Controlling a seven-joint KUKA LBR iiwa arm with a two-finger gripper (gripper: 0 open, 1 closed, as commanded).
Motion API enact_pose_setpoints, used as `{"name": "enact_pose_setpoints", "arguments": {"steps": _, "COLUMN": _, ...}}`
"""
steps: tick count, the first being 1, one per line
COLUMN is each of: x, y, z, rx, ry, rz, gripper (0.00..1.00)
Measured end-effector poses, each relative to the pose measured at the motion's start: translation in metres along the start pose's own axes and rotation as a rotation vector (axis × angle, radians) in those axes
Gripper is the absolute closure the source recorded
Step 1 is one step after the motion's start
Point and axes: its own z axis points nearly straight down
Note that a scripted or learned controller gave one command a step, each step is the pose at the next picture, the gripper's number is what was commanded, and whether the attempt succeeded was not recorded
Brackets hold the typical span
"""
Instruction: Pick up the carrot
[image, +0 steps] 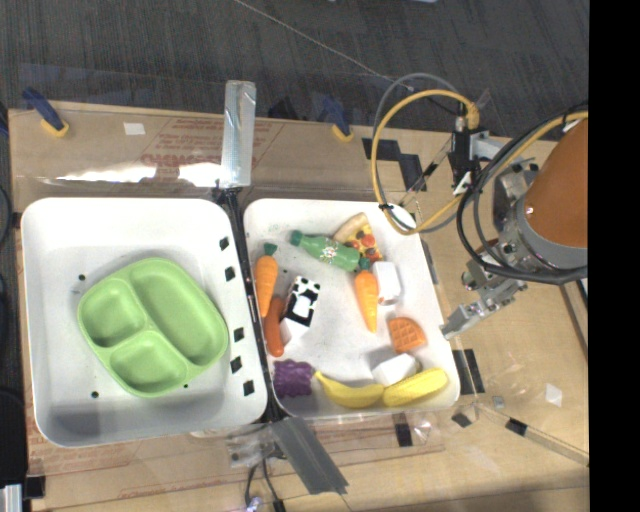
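Two carrots lie in the right bin (420, 230). One carrot (265, 283) is along the left wall, pointing toward the front. The other carrot (367, 298) lies near the middle right, beside a white block (387, 282). My gripper (470, 312) hangs outside the bin, just past its right wall, level with the second carrot and about a hand's width to its right. Nothing is seen in its grasp. The grey arm with its orange band (565, 195) rises behind it at the right.
The right bin also holds a green bottle (325, 250), a pizza slice (357, 232), a black-and-white block (302, 300), purple grapes (293, 377), a banana (350, 390) and an orange wedge (407, 333). A green divided plate (150, 323) fills the left bin. Cables (420, 160) loop behind.
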Motion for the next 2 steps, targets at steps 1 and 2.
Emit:
{"name": "enact_pose_setpoints", "arguments": {"steps": 1, "x": -0.007, "y": -0.001, "z": -0.049, "rx": 0.004, "ry": 0.004, "rz": -0.359, "gripper": 1.0}}
{"name": "enact_pose_setpoints", "arguments": {"steps": 2, "x": -0.008, "y": 0.0, "z": 0.002, "rx": 0.005, "ry": 0.004, "rz": -0.879, "gripper": 1.0}}
